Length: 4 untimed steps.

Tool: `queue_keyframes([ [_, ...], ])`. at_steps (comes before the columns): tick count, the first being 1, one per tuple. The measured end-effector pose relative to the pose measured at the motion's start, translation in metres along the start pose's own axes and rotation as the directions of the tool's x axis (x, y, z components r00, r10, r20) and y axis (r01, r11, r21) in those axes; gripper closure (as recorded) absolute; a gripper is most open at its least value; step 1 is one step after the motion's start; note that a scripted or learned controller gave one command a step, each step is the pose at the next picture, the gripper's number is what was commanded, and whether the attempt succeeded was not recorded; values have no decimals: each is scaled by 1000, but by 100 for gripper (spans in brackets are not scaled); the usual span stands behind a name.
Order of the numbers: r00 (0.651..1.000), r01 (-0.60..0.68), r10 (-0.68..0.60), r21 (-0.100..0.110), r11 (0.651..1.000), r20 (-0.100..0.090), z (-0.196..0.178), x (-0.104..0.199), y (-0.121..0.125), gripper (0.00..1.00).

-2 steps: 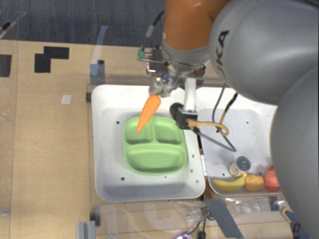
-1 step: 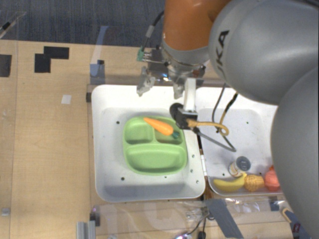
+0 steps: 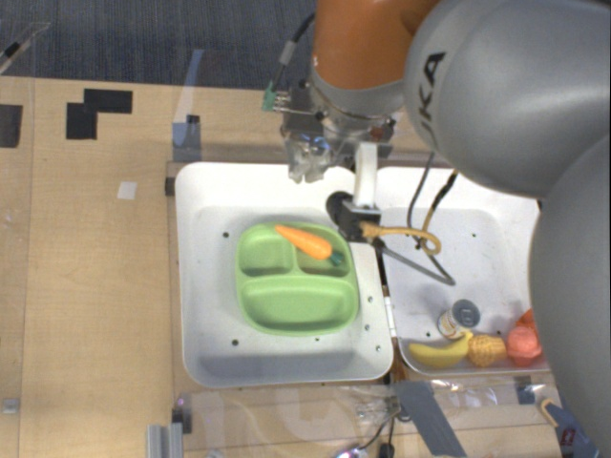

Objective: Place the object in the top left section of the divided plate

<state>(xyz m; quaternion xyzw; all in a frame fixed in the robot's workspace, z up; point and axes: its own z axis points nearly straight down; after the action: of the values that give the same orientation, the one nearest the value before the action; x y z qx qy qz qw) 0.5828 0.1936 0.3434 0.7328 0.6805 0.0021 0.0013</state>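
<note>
Camera view: white bins on wooden bench, dark carpet behind.

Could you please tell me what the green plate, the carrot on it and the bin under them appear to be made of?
Plate: probably moulded plastic, smooth and semi-matte, uniform green with rounded dividers. Carrot: likely a plastic toy, even orange with a soft sheen and a green tip. Bin: seemingly plastic or coated metal, plain white with soft glare and small dark dots, possibly holes.
</note>
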Motion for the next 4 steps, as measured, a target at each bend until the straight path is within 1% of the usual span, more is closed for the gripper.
queue_keyframes([
  [1, 999, 53, -53, 1, 999, 0, -23, -51, -58, 100],
  [2, 998, -60, 60, 4, 998, 1, 37, 10, -11, 100],
  [3, 1000, -16, 16, 3, 1000, 0, 18, -50, -87, 100],
  [4, 988, -154, 154, 5, 988, 2, 57, -58, -83, 100],
])
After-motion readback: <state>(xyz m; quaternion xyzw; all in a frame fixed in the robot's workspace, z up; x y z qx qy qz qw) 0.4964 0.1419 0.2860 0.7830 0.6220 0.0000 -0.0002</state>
